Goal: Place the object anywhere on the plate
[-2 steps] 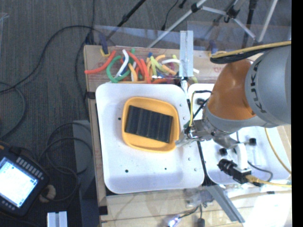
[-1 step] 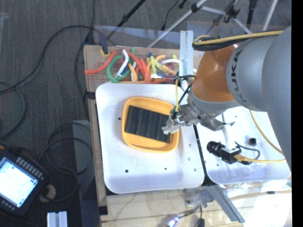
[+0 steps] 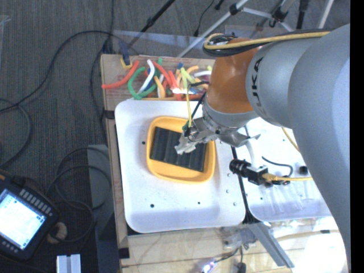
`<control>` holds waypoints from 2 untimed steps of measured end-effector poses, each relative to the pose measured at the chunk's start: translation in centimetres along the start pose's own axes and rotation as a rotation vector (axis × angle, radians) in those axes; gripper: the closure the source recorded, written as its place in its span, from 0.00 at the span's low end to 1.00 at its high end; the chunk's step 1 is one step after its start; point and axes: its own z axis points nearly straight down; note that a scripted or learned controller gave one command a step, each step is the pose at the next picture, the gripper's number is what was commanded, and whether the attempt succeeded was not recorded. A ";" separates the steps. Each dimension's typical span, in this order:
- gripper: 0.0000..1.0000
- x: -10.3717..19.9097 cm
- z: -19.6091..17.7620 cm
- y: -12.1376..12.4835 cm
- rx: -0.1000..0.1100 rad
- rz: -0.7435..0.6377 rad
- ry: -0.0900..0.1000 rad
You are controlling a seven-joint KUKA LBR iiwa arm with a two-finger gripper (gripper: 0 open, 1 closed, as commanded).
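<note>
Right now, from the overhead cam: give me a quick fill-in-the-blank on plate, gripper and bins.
1. The yellow square plate with the dark ribbed centre lies in the ____ white shallow bin of this view.
2. The gripper is above the ____.
3. The band above the grey arm's wrist is ____.
4. The heap of coloured cables lies beyond the bin's ____ edge.

Missing: left; plate; orange; far

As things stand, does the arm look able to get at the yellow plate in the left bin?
Probably yes. The gripper hangs directly over the yellow plate, above its dark inner surface, and nothing lies between them. Whether it carries an object cannot be told.
</note>
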 end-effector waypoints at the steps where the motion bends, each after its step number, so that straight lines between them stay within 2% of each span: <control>1: 0.00 0.0 0.0 0.0 0.000 0.000 0.000; 2: 0.00 -3.9 -0.9 4.8 -0.001 -0.296 -0.004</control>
